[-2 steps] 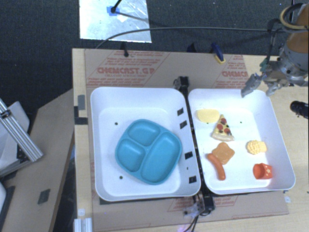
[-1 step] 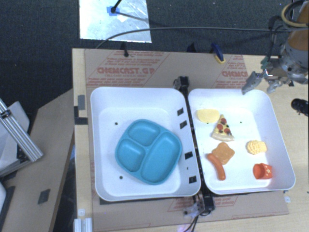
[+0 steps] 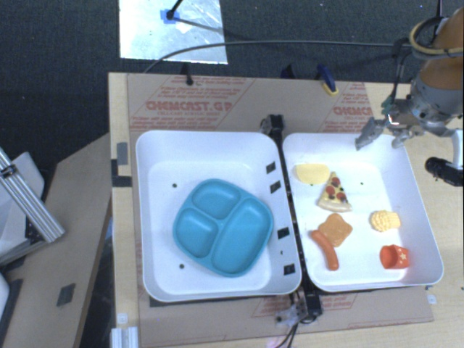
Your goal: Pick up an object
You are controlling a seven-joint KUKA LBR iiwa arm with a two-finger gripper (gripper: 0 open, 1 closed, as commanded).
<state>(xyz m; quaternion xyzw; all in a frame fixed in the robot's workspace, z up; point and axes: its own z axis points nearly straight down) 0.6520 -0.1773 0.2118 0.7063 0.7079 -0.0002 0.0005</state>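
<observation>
While the pincer (image 3: 383, 133) hangs spread open and holding nothing above the right bin's (image 3: 419, 194) far rim, the toy food sits below.
Pizza slice (image 3: 334, 193): pale wedge, red dots, mid-bin beside a yellow chip (image 3: 312, 173); blue tray (image 3: 222, 226) in the left bin.

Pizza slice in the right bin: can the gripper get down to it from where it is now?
Probably yes. The gripper hangs over the right bin's far corner, and the pizza slice lies flat with nothing on top. The yellow piece and the toast lie close by, so room is tight.
</observation>
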